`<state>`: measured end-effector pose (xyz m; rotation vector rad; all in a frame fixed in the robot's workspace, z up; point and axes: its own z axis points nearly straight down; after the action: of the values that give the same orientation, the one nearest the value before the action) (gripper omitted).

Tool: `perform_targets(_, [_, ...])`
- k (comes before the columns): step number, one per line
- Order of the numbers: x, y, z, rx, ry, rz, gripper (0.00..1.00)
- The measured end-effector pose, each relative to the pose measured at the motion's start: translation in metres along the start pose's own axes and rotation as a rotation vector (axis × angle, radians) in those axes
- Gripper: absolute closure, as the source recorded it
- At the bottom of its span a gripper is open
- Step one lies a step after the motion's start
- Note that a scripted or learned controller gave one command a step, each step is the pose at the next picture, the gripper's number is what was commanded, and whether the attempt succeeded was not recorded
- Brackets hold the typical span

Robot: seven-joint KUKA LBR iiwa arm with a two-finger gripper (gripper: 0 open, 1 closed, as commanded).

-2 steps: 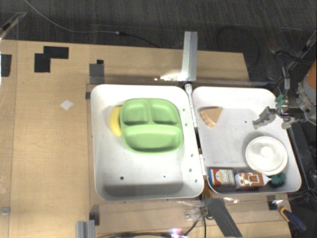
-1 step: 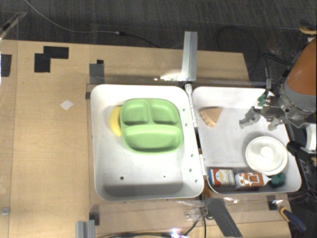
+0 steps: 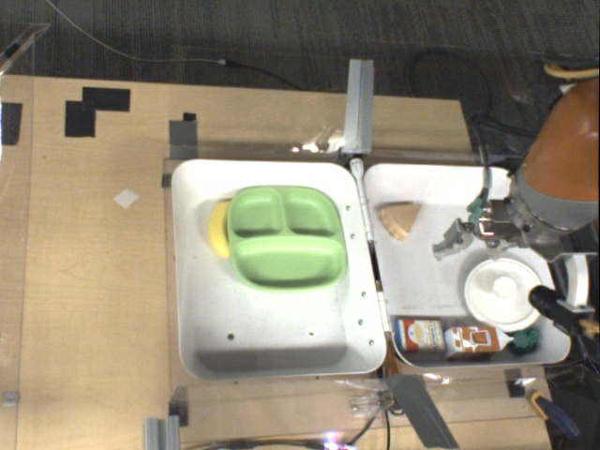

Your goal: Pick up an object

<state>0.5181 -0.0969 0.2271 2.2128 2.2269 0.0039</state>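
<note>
The pick had not been made: nothing sat between the fingers of the claw (image 3: pixel 453 239), and every object lay on a bin floor. The claw hung over the right bin (image 3: pixel 427 293), near its middle, and its fingers looked spread part way, pointing left, with bare white floor under them. Which object it was after could not be told; the nearest candidates were the tan wedge (image 3: pixel 399 219), just up and left of the fingertips and apart from them, and the white bowl (image 3: pixel 503 292), below and to the right of the claw, close under the wrist. Further below, along the bin's near wall, lay a small carton (image 3: pixel 448 337) on its side, with a dark green piece (image 3: pixel 525 340) beside it at the corner. Well to the left, in the other bin (image 3: pixel 272 340), sat a green tray (image 3: pixel 285 235) with a banana (image 3: pixel 217 229) tucked at its far edge. The arm (image 3: pixel 562 157) came in from the right, its orange band above the wrist and the grey wrist bent down toward the bin. Closing in, gripping and lifting all seemed still to do.
</note>
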Motion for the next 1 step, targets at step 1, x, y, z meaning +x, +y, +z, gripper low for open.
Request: perform_targets(1, [0.0124, 0.0376, 0.1384, -0.010, -0.002, -0.141, 0.00])
